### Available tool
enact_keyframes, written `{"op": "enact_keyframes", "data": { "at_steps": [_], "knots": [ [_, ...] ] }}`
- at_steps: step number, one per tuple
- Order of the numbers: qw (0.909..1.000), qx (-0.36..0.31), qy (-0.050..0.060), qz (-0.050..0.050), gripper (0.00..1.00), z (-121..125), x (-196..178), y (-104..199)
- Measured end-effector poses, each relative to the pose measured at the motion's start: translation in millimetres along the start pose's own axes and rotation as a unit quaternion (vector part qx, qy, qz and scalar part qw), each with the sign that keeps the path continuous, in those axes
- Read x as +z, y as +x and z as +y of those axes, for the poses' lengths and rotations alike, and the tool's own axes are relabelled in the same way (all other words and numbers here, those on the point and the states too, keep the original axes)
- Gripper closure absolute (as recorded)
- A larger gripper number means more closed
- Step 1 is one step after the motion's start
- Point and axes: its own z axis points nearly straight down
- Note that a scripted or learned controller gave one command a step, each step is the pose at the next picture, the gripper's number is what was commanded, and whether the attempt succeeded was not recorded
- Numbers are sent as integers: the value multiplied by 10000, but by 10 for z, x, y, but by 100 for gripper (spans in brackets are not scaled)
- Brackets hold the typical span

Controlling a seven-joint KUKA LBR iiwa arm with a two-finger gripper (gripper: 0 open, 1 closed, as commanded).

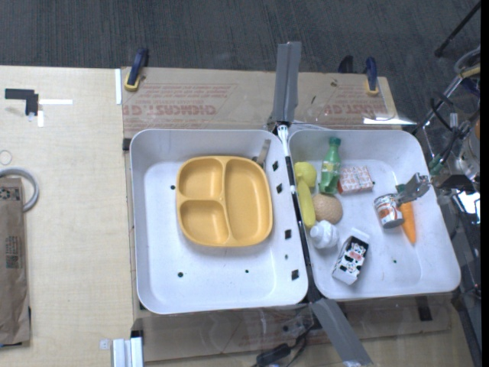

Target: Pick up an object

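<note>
The right bin [435, 281] holds several objects. A yellow banana [306, 193] lies along its left wall, with a green bottle [330, 164] and a small pink-and-white box [355, 179] beside it. A brown round fruit [327, 207] and a white lump [324, 235] sit below them, next to a cow-patterned carton [351, 259]. A small can [388, 210] and an orange carrot [409, 222] lie toward the right. My gripper [414, 185] reaches in from the right wall, just above the can and carrot, with nothing seen held in it.
The left bin [153, 281] carries a yellow divided plate [225, 202]. A grey divider [290, 205] runs between the bins. Cardboard [199, 98] lies behind both bins, held by blue clamps [137, 67]. Cables and arm hardware [462, 167] crowd the right edge.
</note>
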Motion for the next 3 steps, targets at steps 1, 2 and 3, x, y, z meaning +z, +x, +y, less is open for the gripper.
{"op": "enact_keyframes", "data": {
  "at_steps": [1, 2, 3],
  "knots": [
    [9996, 261, -17, 67, 0, -9, 1116, -53],
    [9996, 272, -31, 51, 100, -1, 1003, -69],
    [9983, 587, -7, -7, 100, 593, -218, 451]
  ]
}}
